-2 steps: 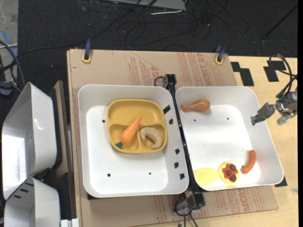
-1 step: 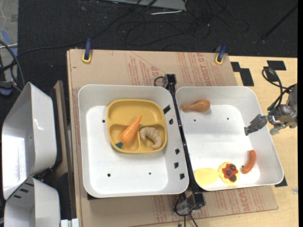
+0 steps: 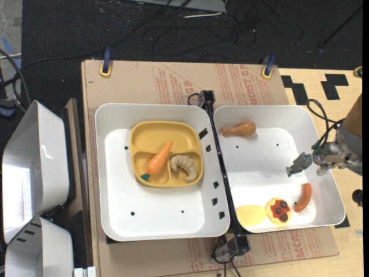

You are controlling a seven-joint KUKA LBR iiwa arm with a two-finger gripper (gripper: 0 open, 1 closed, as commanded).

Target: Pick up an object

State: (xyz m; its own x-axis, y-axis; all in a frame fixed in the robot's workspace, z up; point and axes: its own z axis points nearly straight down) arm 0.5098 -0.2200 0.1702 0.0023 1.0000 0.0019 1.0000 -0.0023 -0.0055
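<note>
Two white bins sit side by side on the desk [image 3: 173, 82], meeting along a central divider. Camera view: the left bin [image 3: 115, 212] carries a yellow plate [image 3: 141, 136] with several compartments, set toward the bin's far half. A carrot [image 3: 159, 158] lies tilted across the plate's left compartment, its thick end toward the near edge and its tip pointing to the far right. A pale shrimp [image 3: 184, 165] lies curled in the plate's near right compartment, just beside the carrot. The right bin [image 3: 300, 115] carries four loose items. A drumstick [image 3: 240, 130] lies near the far edge, close to the divider. A sausage [image 3: 304, 197] lies tilted near the right edge. A small pizza [image 3: 279, 209] with dark and red topping lies near the near edge, just left of the sausage. A yellow slice [image 3: 249, 214] lies flat at the near edge, touching or just beside the pizza. The arm [image 3: 353, 133] enters over the right edge of the right bin. The end effector [image 3: 299, 164] hangs above the bin floor, beyond the sausage and apart from it; nothing shows between its fingers, and whether they stand apart or together cannot be told.
</note>
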